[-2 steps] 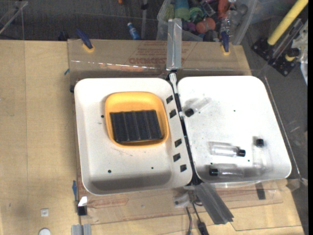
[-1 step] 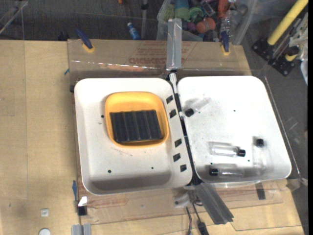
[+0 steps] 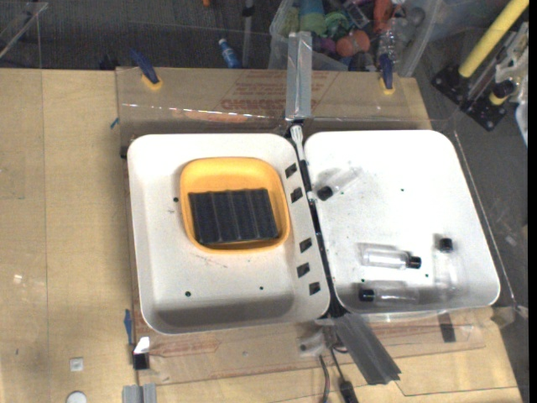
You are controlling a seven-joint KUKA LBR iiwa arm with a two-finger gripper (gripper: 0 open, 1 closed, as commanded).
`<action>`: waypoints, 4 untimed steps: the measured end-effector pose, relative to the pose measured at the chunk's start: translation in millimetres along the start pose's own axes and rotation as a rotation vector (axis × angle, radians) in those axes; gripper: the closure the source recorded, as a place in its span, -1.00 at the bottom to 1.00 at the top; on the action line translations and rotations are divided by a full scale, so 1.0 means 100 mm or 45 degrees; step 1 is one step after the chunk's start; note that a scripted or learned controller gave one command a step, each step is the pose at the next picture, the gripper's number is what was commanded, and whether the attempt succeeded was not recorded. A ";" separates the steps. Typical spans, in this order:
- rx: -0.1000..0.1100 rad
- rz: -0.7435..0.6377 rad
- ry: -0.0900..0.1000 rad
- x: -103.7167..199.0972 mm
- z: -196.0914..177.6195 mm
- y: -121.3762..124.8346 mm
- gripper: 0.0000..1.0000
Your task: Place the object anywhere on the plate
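A yellow-orange plate [image 3: 233,175] with rounded corners lies in the left bin [image 3: 159,250], toward its back. A dark ribbed rectangular piece [image 3: 232,215] rests flat on the plate and covers most of its middle. In the right bin [image 3: 403,162] lie several clear plastic vials with black caps. One vial [image 3: 338,180] is near the divider at the back. Another vial [image 3: 386,259] lies on its side at the front. A third vial [image 3: 445,263] stands near the right wall, and one more vial [image 3: 393,292] lies along the front wall.
A row of black clips [image 3: 300,221] runs along the divider between the bins. A clear sheet with blue clamps [image 3: 149,75] stands behind the bins. A tub of coloured toys [image 3: 352,11] is beyond the bench. Bare wooden bench [image 3: 59,225] lies to the left.
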State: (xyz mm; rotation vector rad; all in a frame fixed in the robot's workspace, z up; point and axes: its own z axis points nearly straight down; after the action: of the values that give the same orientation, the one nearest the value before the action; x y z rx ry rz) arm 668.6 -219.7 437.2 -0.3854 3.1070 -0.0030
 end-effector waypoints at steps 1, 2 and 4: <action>-0.001 -0.349 -0.001 0.01 0.00 -0.01 1.00; -0.001 -0.443 -0.001 0.01 0.00 -0.01 1.00; -0.004 -1.103 -0.001 0.01 0.00 -0.01 1.00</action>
State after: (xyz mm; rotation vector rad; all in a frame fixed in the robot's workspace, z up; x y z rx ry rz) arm 668.1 -221.1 436.7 -1.6544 2.6594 -0.0047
